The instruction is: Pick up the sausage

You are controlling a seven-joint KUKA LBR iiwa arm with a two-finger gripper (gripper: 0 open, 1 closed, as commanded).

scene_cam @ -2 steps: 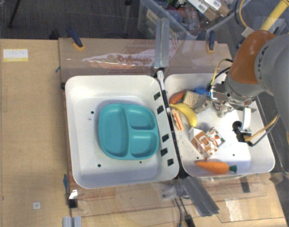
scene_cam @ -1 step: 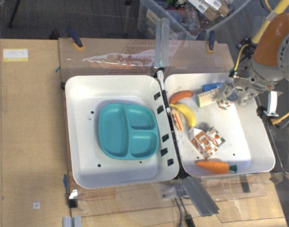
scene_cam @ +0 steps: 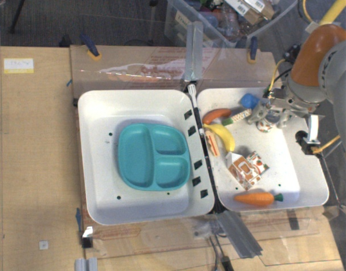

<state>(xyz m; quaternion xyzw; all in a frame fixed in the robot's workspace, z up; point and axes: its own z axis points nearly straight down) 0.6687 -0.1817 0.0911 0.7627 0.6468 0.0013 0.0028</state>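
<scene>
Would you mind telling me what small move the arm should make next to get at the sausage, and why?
Probably a short shift toward the divider, to bring the gripper above the sausage. The gripper sits at the right bin's far side, beside the blue block, with nothing seen between its fingers. The reddish-brown sausage lies nearer the divider, just above the banana.

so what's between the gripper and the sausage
In the camera view, a small pale stick-shaped item lies on the bin floor between the gripper and the sausage, just right of the sausage's end.
</scene>
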